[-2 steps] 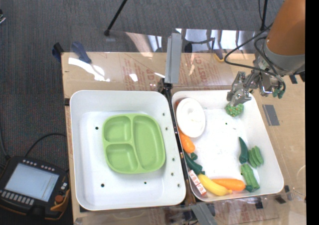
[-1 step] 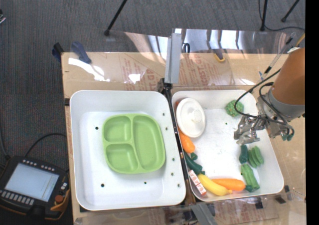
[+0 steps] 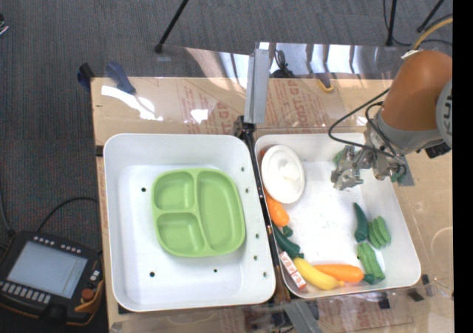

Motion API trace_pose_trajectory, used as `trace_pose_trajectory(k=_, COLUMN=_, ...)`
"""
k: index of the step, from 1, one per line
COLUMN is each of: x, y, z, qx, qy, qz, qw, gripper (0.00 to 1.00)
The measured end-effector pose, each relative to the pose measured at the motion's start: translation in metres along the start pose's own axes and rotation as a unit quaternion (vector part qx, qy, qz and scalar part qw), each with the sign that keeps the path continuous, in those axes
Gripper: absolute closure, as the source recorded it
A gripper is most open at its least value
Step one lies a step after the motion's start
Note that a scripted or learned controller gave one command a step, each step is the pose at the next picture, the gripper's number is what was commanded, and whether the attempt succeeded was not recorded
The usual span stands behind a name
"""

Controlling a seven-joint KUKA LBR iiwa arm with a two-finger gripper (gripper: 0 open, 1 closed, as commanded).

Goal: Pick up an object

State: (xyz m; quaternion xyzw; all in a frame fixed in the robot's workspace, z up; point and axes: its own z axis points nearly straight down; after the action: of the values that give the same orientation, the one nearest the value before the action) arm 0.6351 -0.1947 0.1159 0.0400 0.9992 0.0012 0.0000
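Looking down on the bench (image 3: 177,106), we find the claw (image 3: 347,176) hanging over the upper right part of the right bin (image 3: 411,246), its arm (image 3: 417,99) reaching in from the right. We cannot tell whether its fingers are apart or together; nothing shows between them, so we judge it holds nothing.

The task leaves the choice of object open, and every candidate lies in this bin. Nearest, just to the claw's left, sits a white bowl (image 3: 284,172). Below the claw and slightly right lie dark green vegetables (image 3: 371,232), a loose group near the bin's right wall. Further below, along the bin's near wall, a carrot (image 3: 341,272) touches a banana (image 3: 315,275), with a small red and white pack (image 3: 293,272) beside them. Another carrot (image 3: 277,213) rests below the bowl, against the left wall, with a further green piece (image 3: 288,243) beneath it.

We think the claw stands over the bin's bare middle because that leaves room to descend without striking a wall. Far to the claw's left, the other bin (image 3: 126,176) carries a green divided plate (image 3: 198,212), well apart from the work.
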Motion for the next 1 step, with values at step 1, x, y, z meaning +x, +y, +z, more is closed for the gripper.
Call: trace_pose_trajectory(k=1, x=-0.0006, y=-0.0001, z=-0.0012, qx=0.000, qy=-0.001, qz=0.000, qw=1.0000, gripper=0.00)
